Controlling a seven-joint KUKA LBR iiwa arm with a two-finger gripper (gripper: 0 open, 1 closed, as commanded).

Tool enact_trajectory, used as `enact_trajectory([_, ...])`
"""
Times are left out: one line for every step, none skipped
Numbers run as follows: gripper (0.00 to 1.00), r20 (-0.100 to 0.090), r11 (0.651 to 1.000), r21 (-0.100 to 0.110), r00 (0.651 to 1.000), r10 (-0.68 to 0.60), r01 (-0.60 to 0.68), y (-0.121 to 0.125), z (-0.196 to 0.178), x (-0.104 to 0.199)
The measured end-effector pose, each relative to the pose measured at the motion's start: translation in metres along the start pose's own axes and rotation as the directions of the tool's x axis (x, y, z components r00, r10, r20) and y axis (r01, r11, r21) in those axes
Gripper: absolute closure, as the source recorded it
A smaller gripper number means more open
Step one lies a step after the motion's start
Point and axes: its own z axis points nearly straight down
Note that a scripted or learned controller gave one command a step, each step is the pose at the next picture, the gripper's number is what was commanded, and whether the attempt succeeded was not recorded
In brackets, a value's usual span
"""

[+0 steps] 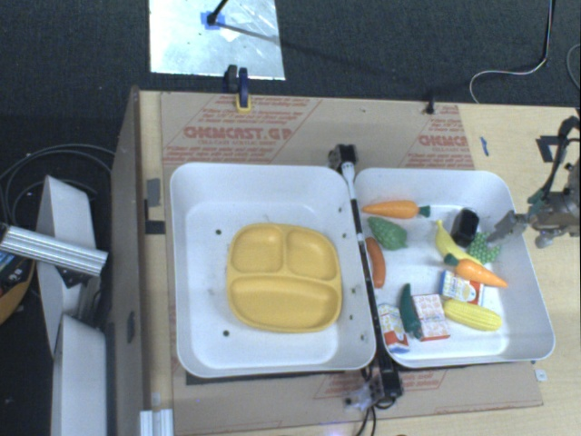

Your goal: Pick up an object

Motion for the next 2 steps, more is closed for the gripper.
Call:
enact_trajectory([0.00,-0.001,1.000,0.002,1.000,-0.001,0.001,0.067,0.099,0.012])
enact_trajectory([0.00,0.001,1.000,-0.010,1.000,-0.001,0.001,0.065,0.155,-0.001])
